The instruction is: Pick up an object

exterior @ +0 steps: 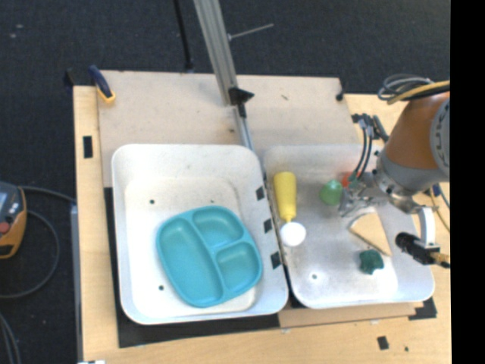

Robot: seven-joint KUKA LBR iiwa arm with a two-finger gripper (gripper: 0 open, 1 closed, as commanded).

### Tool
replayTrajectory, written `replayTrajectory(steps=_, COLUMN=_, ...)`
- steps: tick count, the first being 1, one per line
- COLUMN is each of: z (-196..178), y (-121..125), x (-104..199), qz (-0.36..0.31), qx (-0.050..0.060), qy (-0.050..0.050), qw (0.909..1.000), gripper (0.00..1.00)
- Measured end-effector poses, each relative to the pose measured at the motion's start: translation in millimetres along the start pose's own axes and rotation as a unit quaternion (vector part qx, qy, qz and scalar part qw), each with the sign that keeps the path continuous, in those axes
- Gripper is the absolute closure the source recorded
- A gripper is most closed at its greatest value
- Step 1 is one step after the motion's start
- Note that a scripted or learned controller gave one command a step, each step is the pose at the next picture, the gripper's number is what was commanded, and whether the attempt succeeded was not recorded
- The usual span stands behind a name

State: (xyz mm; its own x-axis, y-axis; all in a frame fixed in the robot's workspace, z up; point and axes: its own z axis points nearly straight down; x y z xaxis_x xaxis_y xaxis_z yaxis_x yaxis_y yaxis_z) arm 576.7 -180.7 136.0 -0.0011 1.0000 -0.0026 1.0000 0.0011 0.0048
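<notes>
- Seen low inside the right bin (318, 288): gripper (355, 202), hanging from the grey and orange arm.
- Not possible to tell whether open or closed; nothing visibly held.
- Closest candidates for picking: green ball (330, 193) just beside the gripper, on the side away from the arm; tan wedge (371, 232) just below it, toward the near rim.
- Further toward the near rim: dark green piece (370, 261), a little past the wedge.
- Well away from the gripper, at the bin's far wall: yellow bottle (285, 196), lying flat, with white cap (292, 234).
- Beyond the ball: small red thing (345, 179), too small to identify.
- Risk, as a judgement: closing in the gap between ball and wedge and catching neither, because of the position between the two.
- Risk of pushing the ball away, since round and free to roll on a flat floor.
- Risk of sliding off the wedge, because of its sloped, thin shape.
- Count in the right bin: one ball, one wedge, one dark green piece, one bottle, one red thing.
- Count in the left bin (144, 173): one blue plate (209, 256) with three sections.
- Two bins, one gripper.
</notes>
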Motion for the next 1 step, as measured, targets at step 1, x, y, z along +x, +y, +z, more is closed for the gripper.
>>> replayTrajectory(steps=1, z=-48.7, y=10.2, x=-3.2, qz=0.0, qx=-0.001, qy=0.0, qw=1.0, gripper=1.0)
